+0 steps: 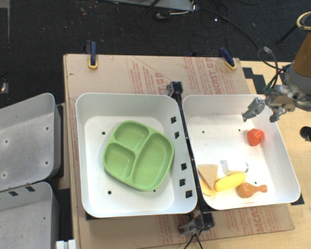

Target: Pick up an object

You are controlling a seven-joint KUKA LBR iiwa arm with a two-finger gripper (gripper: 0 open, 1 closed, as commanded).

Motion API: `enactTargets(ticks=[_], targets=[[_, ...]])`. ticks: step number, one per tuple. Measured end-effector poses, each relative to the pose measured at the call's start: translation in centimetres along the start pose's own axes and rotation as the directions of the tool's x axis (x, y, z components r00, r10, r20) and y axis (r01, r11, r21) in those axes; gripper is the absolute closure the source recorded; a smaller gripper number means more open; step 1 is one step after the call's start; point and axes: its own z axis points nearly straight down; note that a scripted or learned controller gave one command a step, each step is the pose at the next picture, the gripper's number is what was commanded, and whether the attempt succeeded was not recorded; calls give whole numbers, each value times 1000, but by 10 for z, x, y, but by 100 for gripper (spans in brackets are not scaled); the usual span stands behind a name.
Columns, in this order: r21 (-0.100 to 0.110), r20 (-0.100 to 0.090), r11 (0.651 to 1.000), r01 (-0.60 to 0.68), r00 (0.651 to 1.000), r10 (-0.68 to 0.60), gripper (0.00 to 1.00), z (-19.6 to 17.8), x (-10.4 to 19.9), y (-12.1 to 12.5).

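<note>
Hovering over the far right corner of the right bin [280, 191], the gripper [264, 110] hangs with its two fingers spread wide and nothing between them. One finger [253, 109] juts out toward the bin's middle; the other sits closer to the wrist, by the bin's right rim.

Nearest to it is the red piece [255, 137], a small round thing lying on the bin floor just on the near side of the gripper, a little toward the bin's centre. It has no real long axis, so finger angle matters little; what counts is that it lies below and slightly nearer the camera than the open fingers, so my judgement is that a short shift nearward and a straight drop would put it between them.

Other candidates lie well apart from the gripper, bunched at the bin's near edge: a yellow banana [229, 181] with its long axis running roughly left to right, a tan wedge [209, 177] touching its left end, a brown drumstick [250, 190] just to its right, and a small white piece [233, 166] just behind it. That cluster is tight, and a grasp there risks nudging neighbours.

Over in the left bin [88, 118] lies a green tray [139, 155], far from the arm and flat, a poor pick
</note>
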Motion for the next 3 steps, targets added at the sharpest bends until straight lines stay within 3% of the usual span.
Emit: enactTargets(ticks=[1, 2, 3], targets=[[-13, 3, 1000, 4, 1000, -4, 0, -9, 1, 3], [-10, 2, 1000, 1, 1000, -1, 0, 43, 0, -7], [-20, 2, 1000, 3, 1000, -3, 0, 101, 4, -3]])
